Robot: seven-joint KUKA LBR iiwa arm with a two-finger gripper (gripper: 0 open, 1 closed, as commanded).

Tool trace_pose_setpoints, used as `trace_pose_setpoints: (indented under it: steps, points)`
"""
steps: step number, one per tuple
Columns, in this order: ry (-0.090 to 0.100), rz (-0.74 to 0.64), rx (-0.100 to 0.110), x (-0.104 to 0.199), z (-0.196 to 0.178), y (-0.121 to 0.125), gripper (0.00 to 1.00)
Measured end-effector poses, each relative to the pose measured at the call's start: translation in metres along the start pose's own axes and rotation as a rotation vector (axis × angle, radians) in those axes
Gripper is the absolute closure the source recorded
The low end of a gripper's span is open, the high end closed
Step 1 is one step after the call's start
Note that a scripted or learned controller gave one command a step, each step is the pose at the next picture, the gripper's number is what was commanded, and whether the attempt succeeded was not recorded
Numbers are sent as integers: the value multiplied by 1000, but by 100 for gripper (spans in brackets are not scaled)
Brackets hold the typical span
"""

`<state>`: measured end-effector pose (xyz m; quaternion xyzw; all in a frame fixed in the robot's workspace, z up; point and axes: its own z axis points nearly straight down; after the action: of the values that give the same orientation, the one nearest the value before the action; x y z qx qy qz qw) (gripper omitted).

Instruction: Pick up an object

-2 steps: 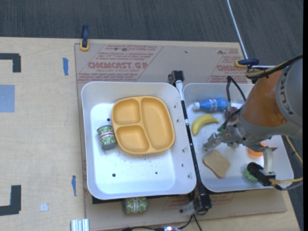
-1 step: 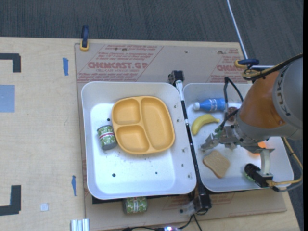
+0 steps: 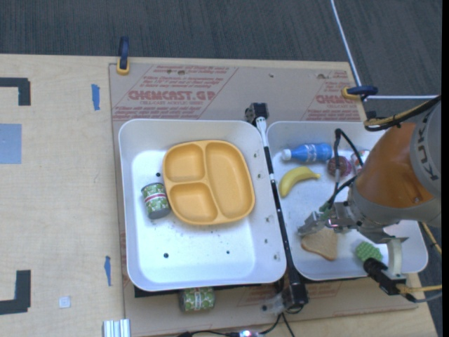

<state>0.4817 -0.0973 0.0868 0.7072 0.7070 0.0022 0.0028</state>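
Dark carpet surrounds a pale wooden surface (image 3: 56, 209) on which a brown printed board carries two shallow white bins side by side. The left bin (image 3: 203, 262) holds a yellow divided plate (image 3: 208, 182) with a small green-labelled can (image 3: 155, 200) lying just beside its left edge; a second can (image 3: 197, 299) lies outside, on the board just below that bin. The right bin (image 3: 302, 262) holds the candidate objects: a blue bottle (image 3: 307, 152) near its far wall, a banana (image 3: 297, 179) just below the bottle, a dark reddish object (image 3: 339, 166) to the bottle's right, a slice of toast (image 3: 321, 245) near the bin's front, and a green item (image 3: 367, 250) to the right of the toast. The arm (image 3: 396, 177) reaches in from the right, and its end effector (image 3: 319, 223) sits low inside the right bin, just above the toast and apparently touching or nearly touching its upper edge. How far the end effector is parted cannot be told at this angle, and nothing is visibly gripped. As a judgement of progress, the approach to the right bin is done and the toast looks to be the target; closing on it, if that is not already done, and lifting it clear of the bin floor are left, every object appearing to rest in place.
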Motion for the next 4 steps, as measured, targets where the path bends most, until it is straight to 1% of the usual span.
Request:
trace_pose_setpoints:
  steps: [1, 2, 3, 4]
  points:
    - [-2, 0, -6, 0, -10, 2, 100]
    - [1, -2, 3, 30, -132, 0, 100]
    - [-1, -1, 4, -23, -114, 24, 100]
    - [-1, -1, 4, -23, -114, 24, 0]
